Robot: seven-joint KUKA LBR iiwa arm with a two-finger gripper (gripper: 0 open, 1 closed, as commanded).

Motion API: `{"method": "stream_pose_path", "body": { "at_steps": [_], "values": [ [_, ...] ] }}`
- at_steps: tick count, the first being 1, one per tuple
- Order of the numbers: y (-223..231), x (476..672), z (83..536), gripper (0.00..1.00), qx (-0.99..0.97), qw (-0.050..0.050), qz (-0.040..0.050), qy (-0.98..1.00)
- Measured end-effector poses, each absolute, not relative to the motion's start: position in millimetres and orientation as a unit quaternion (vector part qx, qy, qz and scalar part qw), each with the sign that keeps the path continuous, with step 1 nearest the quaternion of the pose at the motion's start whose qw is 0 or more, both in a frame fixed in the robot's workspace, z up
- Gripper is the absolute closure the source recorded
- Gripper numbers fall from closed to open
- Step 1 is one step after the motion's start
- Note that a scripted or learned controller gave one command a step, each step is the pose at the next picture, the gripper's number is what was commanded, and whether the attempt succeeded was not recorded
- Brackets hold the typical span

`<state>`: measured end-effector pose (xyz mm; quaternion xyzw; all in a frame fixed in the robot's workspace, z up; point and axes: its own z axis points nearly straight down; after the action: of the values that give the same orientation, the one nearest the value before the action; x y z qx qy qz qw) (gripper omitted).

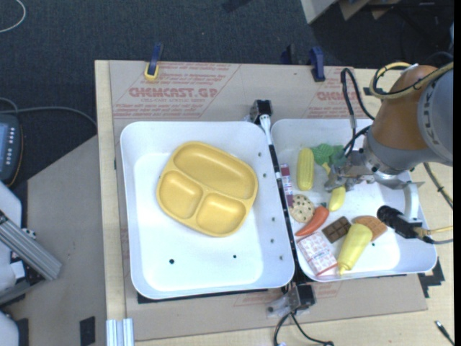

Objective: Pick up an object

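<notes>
The right bin (392,262) holds several toy foods: a corn cob (305,168), a green leafy piece (328,153), a cookie (301,208), an orange carrot (312,222), a brown chocolate square (336,229), a yellow bottle-shaped piece (354,246), a brown bread piece (372,226) and a pink-checked packet (317,254). My gripper (344,175) hangs low in this bin, just right of the corn and the green piece. A small yellow piece (336,199) lies directly below it, and I cannot see whether the two touch.
The left bin (131,193) carries a yellow divided plate (207,188). The arm's grey and orange body (407,128) covers the right bin's far right part. Cables run over that bin's right edge. Clamps sit on the bench's far edge.
</notes>
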<state>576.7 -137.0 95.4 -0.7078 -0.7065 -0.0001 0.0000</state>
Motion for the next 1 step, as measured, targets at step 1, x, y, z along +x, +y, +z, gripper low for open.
{"method": "stream_pose_path", "body": {
  "at_steps": [1],
  "values": [
    [-135.0,571.4,156.5,1.00,-0.707,-0.002,-0.0012,-0.707]
  ]
}}
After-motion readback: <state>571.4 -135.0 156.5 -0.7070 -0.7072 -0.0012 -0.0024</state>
